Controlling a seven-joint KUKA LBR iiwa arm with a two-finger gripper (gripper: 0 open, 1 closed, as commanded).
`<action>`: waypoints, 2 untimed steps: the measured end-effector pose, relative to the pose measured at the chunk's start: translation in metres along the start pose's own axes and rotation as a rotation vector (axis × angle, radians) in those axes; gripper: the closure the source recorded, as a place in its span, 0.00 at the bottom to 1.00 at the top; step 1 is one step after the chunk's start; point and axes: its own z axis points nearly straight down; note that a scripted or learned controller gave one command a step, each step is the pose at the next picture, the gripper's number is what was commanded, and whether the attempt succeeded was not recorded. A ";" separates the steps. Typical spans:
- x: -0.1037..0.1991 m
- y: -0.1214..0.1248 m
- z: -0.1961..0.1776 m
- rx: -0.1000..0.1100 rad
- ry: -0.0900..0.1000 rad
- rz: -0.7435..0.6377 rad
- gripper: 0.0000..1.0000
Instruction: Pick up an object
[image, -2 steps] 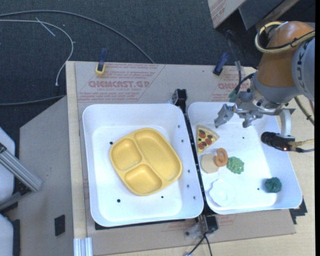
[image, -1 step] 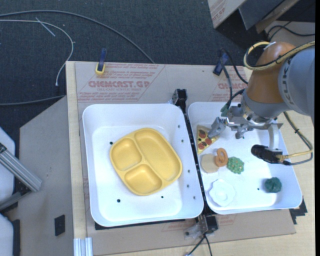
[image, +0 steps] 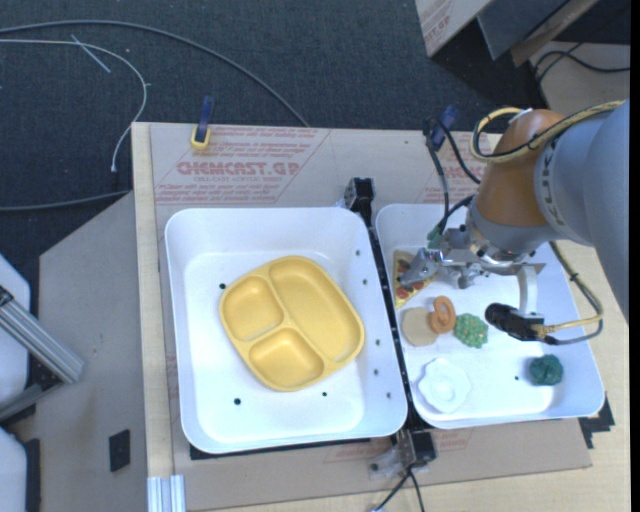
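My gripper (image: 437, 262) hangs over the back left part of the right bin (image: 575, 400), under the grey arm with its orange band. Just left of it lies a small red and yellow item (image: 404, 281) against the bin's left wall. In front of the gripper sit an orange ring-shaped piece (image: 442, 315), a tan flat disc (image: 417, 328) and a light green lumpy piece (image: 470, 331). A white flower-shaped item (image: 443, 384) lies near the front edge, and a dark green lump (image: 545, 371) rests at the front right. I see nothing held by the gripper.
The left bin (image: 200, 400) holds a yellow plate (image: 290, 320) with three compartments. A black clamp (image: 359, 192) sits at the back where the two bins meet. Cables run along the arm above the right bin.
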 end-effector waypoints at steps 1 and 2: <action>0.002 0.003 -0.016 -0.008 0.003 -0.002 1.00; 0.002 0.006 -0.080 -0.005 -0.003 -0.002 1.00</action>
